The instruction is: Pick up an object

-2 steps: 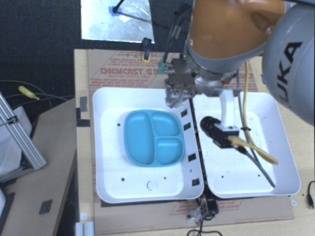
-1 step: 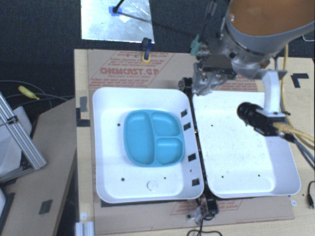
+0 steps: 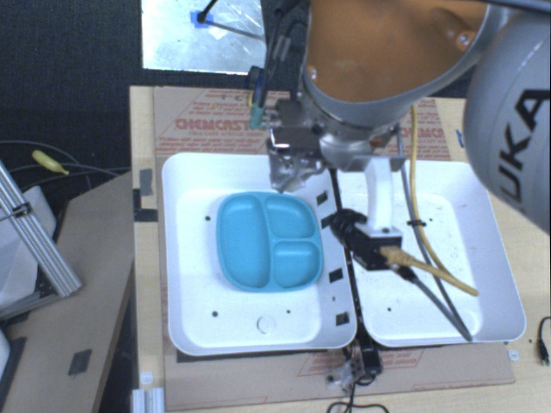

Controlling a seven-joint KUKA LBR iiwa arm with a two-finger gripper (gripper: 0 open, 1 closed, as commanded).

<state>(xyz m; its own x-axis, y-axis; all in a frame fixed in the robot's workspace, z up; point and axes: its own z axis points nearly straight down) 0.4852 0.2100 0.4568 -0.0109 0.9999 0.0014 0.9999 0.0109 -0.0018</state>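
A light blue plate with three compartments lies flat in the middle of the left bin. My gripper hangs over the plate's far edge, close to its rim near the top right compartment. The big grey and orange arm comes in from the upper right and covers the wrist. Nothing shows between the gripper and the plate rim, and the finger tips blur into the metal hardware.
The right bin sits beside the left one, with the arm's cables trailing over it. Both bins rest on a cardboard sheet. A metal frame stands at the far left.
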